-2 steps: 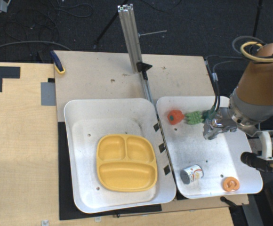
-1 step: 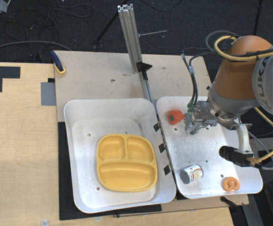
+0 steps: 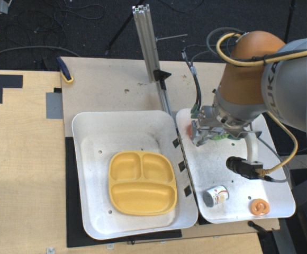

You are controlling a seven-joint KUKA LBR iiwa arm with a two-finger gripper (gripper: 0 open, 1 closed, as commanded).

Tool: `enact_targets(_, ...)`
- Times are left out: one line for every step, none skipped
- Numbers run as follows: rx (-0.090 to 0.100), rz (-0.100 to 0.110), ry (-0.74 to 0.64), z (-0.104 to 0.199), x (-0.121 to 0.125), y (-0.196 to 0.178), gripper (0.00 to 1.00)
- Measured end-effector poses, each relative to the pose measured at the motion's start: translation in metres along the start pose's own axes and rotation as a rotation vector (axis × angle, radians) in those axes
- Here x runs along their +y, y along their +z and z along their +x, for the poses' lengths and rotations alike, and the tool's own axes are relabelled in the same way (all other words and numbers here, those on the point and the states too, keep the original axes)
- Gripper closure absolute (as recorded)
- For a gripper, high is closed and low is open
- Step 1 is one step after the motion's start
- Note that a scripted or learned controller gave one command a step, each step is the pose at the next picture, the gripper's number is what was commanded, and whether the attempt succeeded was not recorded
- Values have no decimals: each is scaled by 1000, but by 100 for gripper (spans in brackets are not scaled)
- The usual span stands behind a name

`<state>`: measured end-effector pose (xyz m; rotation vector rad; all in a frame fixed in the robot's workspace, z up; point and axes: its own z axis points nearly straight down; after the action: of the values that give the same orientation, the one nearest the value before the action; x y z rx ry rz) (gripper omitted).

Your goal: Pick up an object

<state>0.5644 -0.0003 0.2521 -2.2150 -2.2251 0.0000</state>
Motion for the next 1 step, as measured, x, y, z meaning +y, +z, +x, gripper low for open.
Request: enact_targets(0,1,0,50,9,5,100)
